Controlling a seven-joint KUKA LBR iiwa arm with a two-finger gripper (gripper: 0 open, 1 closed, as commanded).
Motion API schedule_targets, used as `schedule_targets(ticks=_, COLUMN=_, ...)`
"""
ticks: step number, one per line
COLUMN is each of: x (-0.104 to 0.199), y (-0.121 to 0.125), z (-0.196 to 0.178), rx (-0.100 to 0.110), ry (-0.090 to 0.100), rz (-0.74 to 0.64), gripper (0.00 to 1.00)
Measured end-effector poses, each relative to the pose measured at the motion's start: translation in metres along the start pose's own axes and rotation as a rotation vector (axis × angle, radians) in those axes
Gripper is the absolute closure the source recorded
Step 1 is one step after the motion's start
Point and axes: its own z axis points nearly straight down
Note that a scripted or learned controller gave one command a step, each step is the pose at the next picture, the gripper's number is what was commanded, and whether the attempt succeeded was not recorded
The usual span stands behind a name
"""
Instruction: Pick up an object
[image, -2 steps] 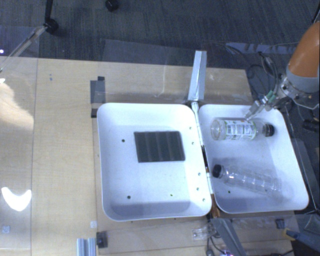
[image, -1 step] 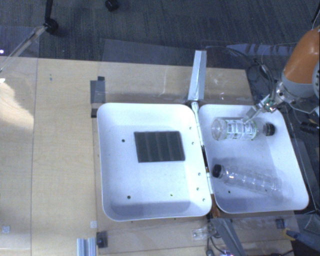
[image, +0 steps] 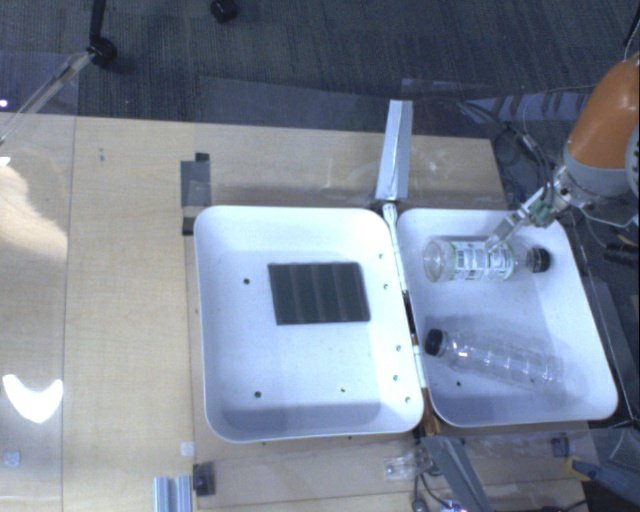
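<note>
Camera view, looking down at a slant, shows two clear plastic bottles lying in the right bin (image: 590, 340). The upper bottle (image: 470, 260) lies on its side near the bin's back wall, its black cap (image: 539, 260) pointing to the view's right and a printed label wrapped around its middle. The lower bottle (image: 495, 358) lies at a slant nearer the front of the same bin, its black cap (image: 433, 343) turned toward the divider between the bins and its clear body stretching toward the right front corner. The two bottles lie apart, with bare white floor between them.

The gripper (image: 510, 228) comes in from the upper right, a thin pale tip slanting down to the upper bottle, just above the bottle's cap end. Whether the fingers are apart or together cannot be told, since the tip is small and blurred against the bottle's glare. Whether the tip touches the bottle is also unclear. Behind it, the arm's orange band (image: 603, 125) sits at the right edge of the view.

The left bin (image: 215, 300) holds a dark ribbed rectangular pad (image: 318, 293), lying flat near its middle. Both bins rest side by side on a light wooden surface (image: 110, 300). A grey metal bar (image: 393, 150) runs back from the junction of the bins.
</note>
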Motion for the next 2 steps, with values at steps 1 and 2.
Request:
schedule_targets(ticks=1, x=0.01, y=0.004, z=-0.091, rx=0.008, ry=0.009, rz=0.054, gripper=0.0)
schedule_targets(ticks=2, x=0.007, y=-0.001, z=-0.004, rx=0.009, ry=0.011, rz=-0.019, gripper=0.0)
